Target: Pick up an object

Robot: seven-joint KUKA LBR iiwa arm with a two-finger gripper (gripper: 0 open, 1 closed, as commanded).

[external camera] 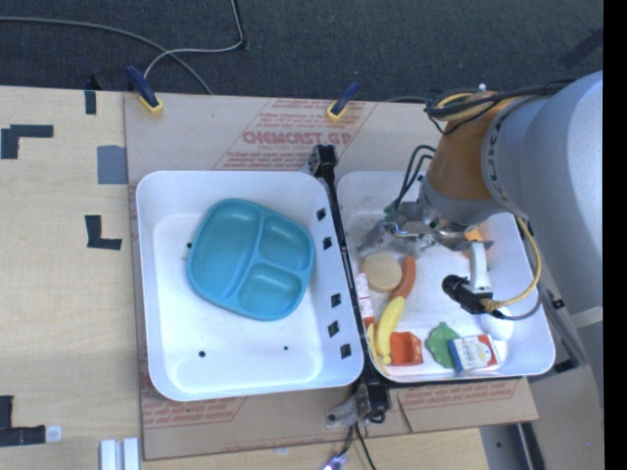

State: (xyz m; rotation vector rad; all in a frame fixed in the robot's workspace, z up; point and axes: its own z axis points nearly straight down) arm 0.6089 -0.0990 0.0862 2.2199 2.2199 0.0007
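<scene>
Several small items crowd the lower left of the right bin (pixel 534 360): a tan disc (pixel 383 273), hot dog (pixel 407 274), banana (pixel 390 319), so the gripper (pixel 404 229) just above could easily nudge one aside or grab two. Can't tell if its fingers are spread or pinched, and the divider wall (pixel 340 262) sits just left, with freer room toward the bin's right

Perhaps crowded right bin (pixel 534 355), toys (pixel 392 311)

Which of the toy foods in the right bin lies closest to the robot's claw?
The round tan piece, directly below the gripper. The yellow banana and the green-and-red carton lie farther toward the bin's near edge.
</scene>
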